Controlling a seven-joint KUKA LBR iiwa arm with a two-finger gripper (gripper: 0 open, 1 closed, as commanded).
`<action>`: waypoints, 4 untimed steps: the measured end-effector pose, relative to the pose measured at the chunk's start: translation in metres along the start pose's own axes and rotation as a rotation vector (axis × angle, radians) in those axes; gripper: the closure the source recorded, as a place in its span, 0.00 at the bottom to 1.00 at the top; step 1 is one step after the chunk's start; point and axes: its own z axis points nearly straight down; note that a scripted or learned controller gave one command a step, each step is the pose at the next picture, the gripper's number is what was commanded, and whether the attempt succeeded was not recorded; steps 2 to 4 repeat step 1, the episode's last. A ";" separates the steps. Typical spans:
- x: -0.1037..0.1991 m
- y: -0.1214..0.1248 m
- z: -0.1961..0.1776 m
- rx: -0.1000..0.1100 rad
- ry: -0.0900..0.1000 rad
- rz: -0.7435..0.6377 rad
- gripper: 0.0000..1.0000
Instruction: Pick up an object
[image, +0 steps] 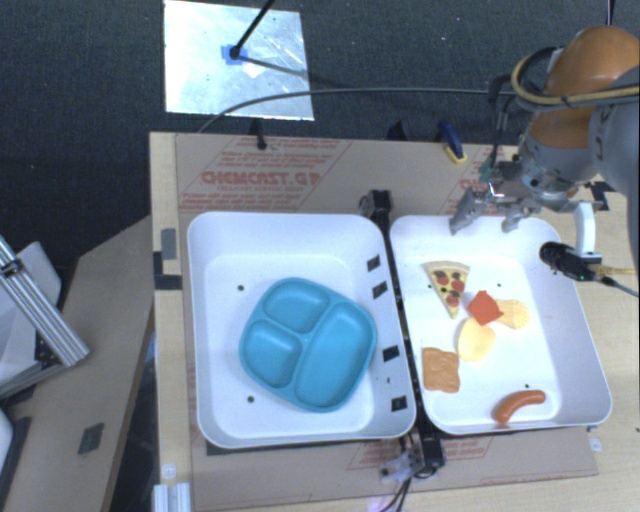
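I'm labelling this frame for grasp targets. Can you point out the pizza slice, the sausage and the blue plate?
pizza slice (449, 283): camera view, middle of its topping.
sausage (519, 404): camera view, mid-length.
blue plate (345, 352): camera view, floor of its largest compartment.

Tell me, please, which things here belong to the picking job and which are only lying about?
For the job:
gripper, open, above the right bin
pizza slice
red piece
sausage
brown slice

Lying about:
blue tray in the left bin
foil sheet
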 end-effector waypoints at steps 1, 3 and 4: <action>0.000 0.002 -0.009 -0.013 -0.001 -0.002 0.00; 0.000 0.002 -0.009 -0.013 -0.001 -0.002 0.00; 0.000 0.002 -0.009 -0.013 -0.001 -0.002 0.00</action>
